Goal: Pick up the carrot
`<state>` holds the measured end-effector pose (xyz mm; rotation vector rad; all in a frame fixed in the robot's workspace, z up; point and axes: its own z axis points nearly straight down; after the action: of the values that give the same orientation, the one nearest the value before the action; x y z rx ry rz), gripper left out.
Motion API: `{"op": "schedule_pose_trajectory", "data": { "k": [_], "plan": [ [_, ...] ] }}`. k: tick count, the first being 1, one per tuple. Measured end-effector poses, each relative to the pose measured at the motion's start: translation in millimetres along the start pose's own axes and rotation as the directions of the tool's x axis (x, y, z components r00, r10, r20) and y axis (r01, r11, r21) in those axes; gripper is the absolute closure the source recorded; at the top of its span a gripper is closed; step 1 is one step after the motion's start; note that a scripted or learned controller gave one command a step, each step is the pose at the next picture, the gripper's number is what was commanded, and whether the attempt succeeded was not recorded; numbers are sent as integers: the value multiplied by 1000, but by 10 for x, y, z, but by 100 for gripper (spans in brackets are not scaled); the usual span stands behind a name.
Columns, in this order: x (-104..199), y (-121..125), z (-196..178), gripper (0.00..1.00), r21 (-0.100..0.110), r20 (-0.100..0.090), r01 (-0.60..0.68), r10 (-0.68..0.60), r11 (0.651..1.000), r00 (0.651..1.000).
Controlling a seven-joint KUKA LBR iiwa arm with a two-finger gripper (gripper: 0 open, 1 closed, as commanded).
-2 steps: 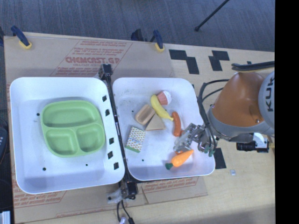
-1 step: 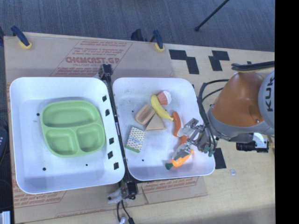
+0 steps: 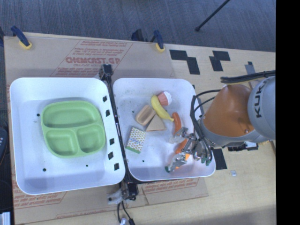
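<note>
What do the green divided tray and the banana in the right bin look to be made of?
The green divided tray looks like moulded plastic: uniform matte green, rounded compartment edges, soft sheen. The banana looks like a plastic toy: flat, even yellow with a smooth surface and no blemishes, though the view is too coarse to rule out rubber or foam.

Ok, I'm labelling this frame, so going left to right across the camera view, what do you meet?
Green divided plate in the left bin → small patterned packet → banana → gripper over the carrot → orange band of the arm.
</note>
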<state>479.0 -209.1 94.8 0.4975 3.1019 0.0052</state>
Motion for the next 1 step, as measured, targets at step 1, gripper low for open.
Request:
{"op": "schedule_pose_trajectory", "data": {
  "k": [1],
  "plan": [
    [-1, 6, 1, 0, 0, 2, 252, -252, 968, 968]
  ]
}}
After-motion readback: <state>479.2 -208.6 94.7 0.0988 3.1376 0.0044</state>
